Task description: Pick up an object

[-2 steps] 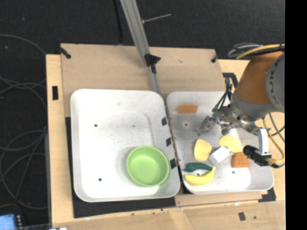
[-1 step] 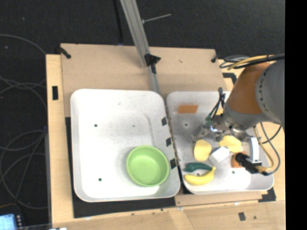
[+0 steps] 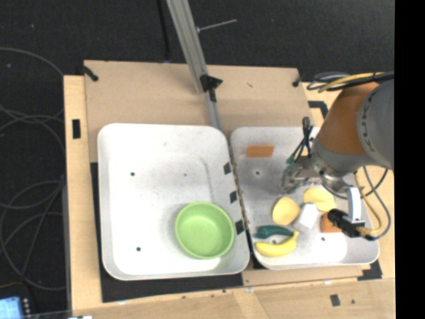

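Reaching in from the right, the gripper (image 3: 292, 178) hangs over the right bin (image 3: 265, 178), just above a yellow ball (image 3: 285, 211); its opening cannot be told. Nearby lie a banana (image 3: 277, 247), a teal piece (image 3: 272, 232), a white block (image 3: 307, 216) and an orange card (image 3: 259, 151). A green bowl (image 3: 204, 229) sits in the left bin (image 3: 146, 178).

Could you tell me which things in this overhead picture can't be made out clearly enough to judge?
- The tool: dark and small in the camera view, under the arm's wrist; its state is unclear.
- The right bin: its right side is covered by the arm.
- The orange object: partly hidden behind a black piece; what it is stays unclear.
- The teal item on the banana: too small to identify.
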You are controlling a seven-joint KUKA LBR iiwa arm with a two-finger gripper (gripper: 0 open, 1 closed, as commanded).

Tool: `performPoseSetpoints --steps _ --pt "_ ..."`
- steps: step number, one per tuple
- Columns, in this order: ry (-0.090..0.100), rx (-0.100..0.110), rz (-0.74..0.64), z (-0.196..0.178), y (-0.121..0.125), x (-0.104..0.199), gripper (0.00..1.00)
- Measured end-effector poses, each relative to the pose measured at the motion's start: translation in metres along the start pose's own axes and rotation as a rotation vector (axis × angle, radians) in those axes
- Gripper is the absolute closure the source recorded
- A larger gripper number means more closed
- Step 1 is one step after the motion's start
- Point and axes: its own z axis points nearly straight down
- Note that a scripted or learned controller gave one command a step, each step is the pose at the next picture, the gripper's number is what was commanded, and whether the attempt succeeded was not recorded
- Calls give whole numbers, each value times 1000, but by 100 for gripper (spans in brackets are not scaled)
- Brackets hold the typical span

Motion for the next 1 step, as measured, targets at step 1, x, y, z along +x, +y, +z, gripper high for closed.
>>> performPoseSetpoints --steps 1 --pt "-1 -2 -2 -46 -4 -5 100"
